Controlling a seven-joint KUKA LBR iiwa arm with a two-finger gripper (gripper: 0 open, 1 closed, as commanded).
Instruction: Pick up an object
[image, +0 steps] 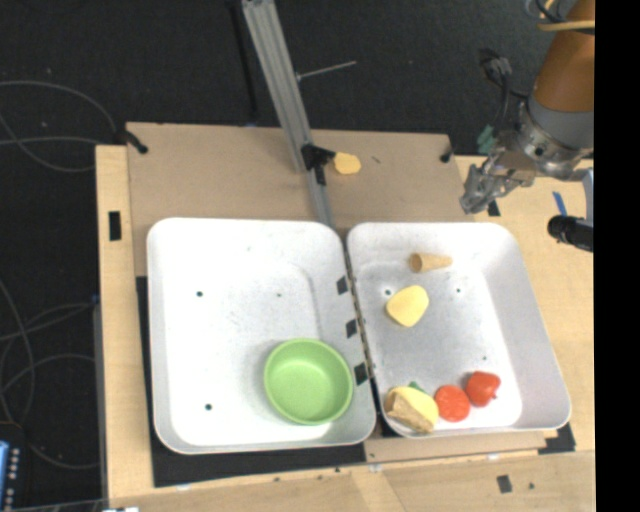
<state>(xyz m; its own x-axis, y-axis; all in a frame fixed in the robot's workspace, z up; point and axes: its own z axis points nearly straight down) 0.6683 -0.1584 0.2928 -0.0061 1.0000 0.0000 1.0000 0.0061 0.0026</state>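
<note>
Grey fingers (480, 190) blurred above right bin's (520, 300) far corner, state unclear, arm cropped at edge

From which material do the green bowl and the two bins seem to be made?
The round green bowl looks like moulded plastic: one even colour, smooth matte surface, thick rounded rim. The two shallow white bins also look like plastic, with rounded corners and a dull, speckled finish, though coated metal is possible.
</note>
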